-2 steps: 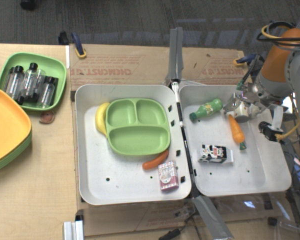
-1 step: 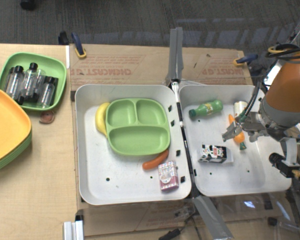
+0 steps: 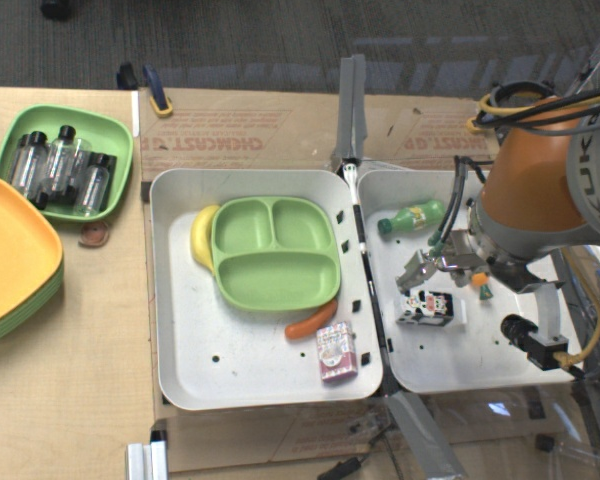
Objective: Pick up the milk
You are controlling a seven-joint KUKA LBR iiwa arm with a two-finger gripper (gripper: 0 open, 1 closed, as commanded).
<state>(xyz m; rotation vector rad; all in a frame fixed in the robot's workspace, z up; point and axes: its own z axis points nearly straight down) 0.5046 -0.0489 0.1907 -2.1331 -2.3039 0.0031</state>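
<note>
Grey carpet runs across the top of my view; below it the bench is covered in brown cardboard, with a wooden tabletop at the left. On that tabletop I see a stack of orange plates and a green tray holding several small dark-capped bottles.

Left bin: a green divided plate lies near the middle, a yellow banana is tucked against its left edge, an orange carrot-like piece lies just below its lower right corner, and a small pink carton lies near the bin's lower right corner.

Right bin: a green bottle lies on its side near the upper left. The milk, a small white carton with black markings, lies flat near the bin's centre left. A small orange piece lies just to its right, beside the tool.

The arm comes in from the right, its orange band over the right bin. The gripper sits directly above the milk in my view, close to it or touching. I cannot tell whether the tool is wide or narrow, nor whether it holds anything; I cannot see the carton between its parts.
</note>
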